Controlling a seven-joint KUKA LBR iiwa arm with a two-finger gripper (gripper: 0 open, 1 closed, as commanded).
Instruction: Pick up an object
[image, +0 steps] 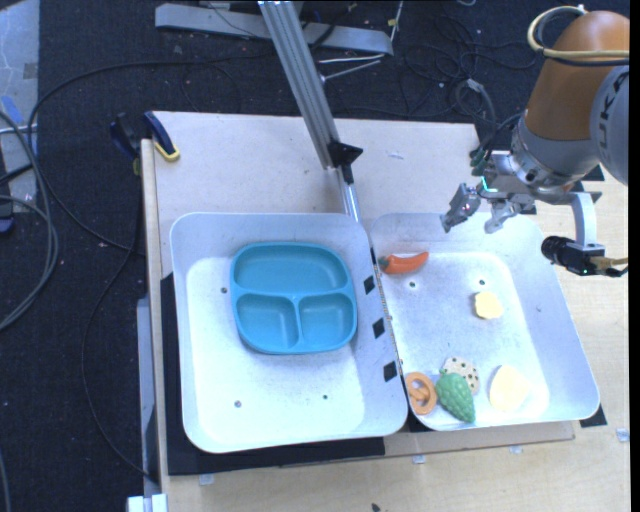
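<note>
My gripper (478, 213) hangs above the far edge of the right bin (545, 300), its two fingers spread apart with nothing between them. An orange carrot-like piece (405, 262) lies at the bin's far left, below and left of the gripper. A small yellow piece (488, 305) sits mid-bin. At the near edge lie a pretzel (421, 392), a green strawberry-shaped piece (457, 397), a spotted cookie (460, 370) and a pale yellow round piece (508, 388).
The left bin (200, 390) holds a blue divided plate (294, 298). A slanted metal pole (310, 85) runs from the top down to the seam between the bins. Black clips (380, 325) line the divider. Cables lie on the dark floor around the bench.
</note>
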